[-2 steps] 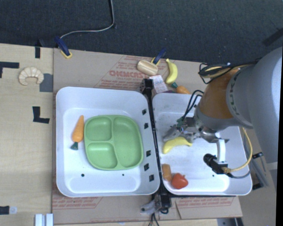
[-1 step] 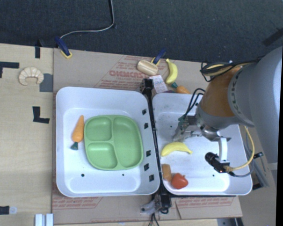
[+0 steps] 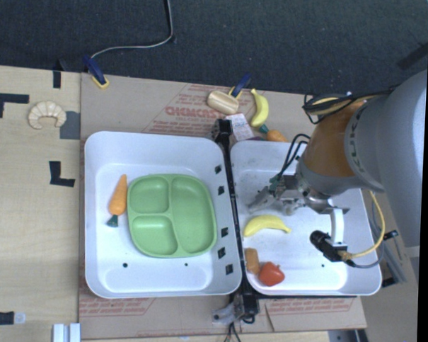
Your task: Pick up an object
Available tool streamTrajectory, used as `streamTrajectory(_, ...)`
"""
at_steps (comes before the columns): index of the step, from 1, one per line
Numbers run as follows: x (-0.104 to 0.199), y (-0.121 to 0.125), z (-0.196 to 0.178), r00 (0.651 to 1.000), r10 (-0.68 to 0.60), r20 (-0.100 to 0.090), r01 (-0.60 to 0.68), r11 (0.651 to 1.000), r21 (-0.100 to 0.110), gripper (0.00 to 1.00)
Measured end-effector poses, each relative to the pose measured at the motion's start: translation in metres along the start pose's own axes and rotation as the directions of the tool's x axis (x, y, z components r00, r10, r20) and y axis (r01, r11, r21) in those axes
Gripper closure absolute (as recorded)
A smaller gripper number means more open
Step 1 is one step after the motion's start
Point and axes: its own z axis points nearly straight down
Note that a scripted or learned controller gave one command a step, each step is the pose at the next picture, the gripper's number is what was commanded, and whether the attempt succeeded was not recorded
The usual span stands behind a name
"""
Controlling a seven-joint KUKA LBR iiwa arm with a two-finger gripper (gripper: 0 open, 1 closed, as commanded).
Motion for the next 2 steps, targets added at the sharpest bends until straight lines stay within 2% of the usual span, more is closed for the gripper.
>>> streamTrajectory(1,-0.0087,-0.0417,0.0093,1.0,0.0,-0.002,0.0,1.0,0.0,0.0)
streamTrajectory(2,-0.0097,-0.0412,-0.0004,1.0,0.0,0.001,0.0,1.0,-0.001,1.0)
